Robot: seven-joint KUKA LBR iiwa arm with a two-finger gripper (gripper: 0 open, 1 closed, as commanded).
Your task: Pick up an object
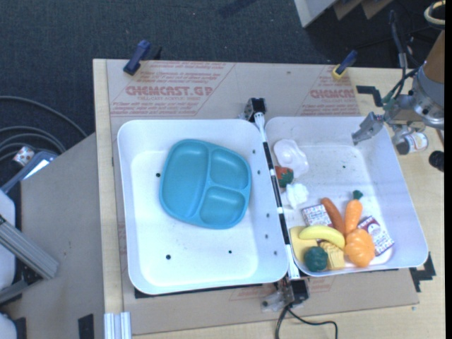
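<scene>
The right bin [395, 164] holds a heap of small things at its near end: a yellow banana [319, 234], an orange carrot [352, 212], a second carrot [332, 213], an orange fruit [359, 248], a dark green ball [316, 258] and a printed packet [376, 233]. A clear plastic cup [289, 154] and a small red and green piece [284, 174] lie by the divider. My gripper [387, 135] hangs open over the far right corner of this bin, apart from the heap, with nothing between its fingers.
A blue divided plate [205, 183] lies in the left bin [141, 246]. A black-edged divider [270, 189] separates the bins. Clamps sit at the board's far corners [136, 56]. Cables trail at the upper right [399, 41].
</scene>
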